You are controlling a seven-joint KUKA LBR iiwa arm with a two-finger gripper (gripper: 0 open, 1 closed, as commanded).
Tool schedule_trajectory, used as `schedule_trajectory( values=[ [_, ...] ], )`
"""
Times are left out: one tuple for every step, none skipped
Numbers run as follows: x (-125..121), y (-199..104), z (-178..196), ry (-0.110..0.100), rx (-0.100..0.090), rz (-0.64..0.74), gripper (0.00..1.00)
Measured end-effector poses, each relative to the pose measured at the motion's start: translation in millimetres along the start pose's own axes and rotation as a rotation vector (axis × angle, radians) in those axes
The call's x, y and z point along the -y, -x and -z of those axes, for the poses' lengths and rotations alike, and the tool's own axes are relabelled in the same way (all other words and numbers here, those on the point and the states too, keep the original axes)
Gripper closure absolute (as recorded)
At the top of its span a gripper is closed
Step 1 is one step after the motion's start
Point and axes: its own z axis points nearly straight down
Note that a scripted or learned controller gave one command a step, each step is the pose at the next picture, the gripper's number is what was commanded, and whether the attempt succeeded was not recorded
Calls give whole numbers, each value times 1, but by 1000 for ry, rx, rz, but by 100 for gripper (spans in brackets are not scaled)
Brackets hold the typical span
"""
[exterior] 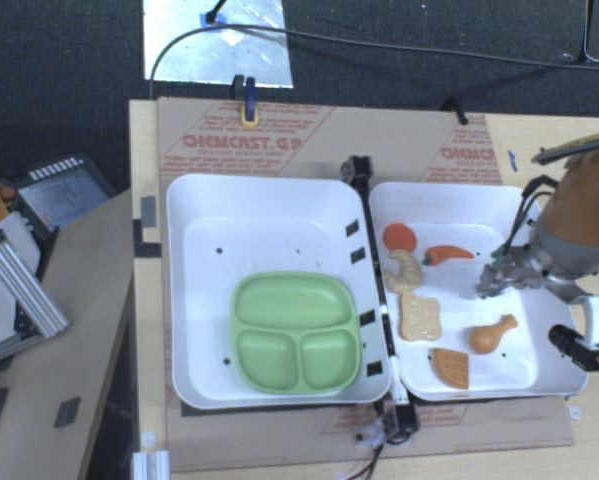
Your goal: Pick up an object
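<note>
Just below the jaws (pixel 492 280), state unclear, lies the drumstick (pixel 492 334), apart.

Robotics lab test bench. Evidence: two white bins (pixel 279 193) clipped side by side on a cardboard sheet (pixel 309 133) to the left of my fingers, black cables (pixel 419 50) across dark carpet (pixel 59 58) beyond them, an aluminium extrusion (pixel 19 278) and an electronic device (pixel 64 196) at far left.

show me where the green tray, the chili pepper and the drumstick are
Green tray (pixel 295 308), camera view, on the top compartment's floor.
Chili pepper (pixel 449 255), camera view, on its orange body.
Drumstick (pixel 487 337), camera view, on its thick end.
</note>
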Motion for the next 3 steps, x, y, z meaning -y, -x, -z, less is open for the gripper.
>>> schedule_trajectory(
  values=[
    [6, 0, 61, 3, 0, 1, 100],
    [4, 1, 115, 4, 1, 3, 100],
    [1, -52, 108, -2, -3, 8, 100]
  ],
)
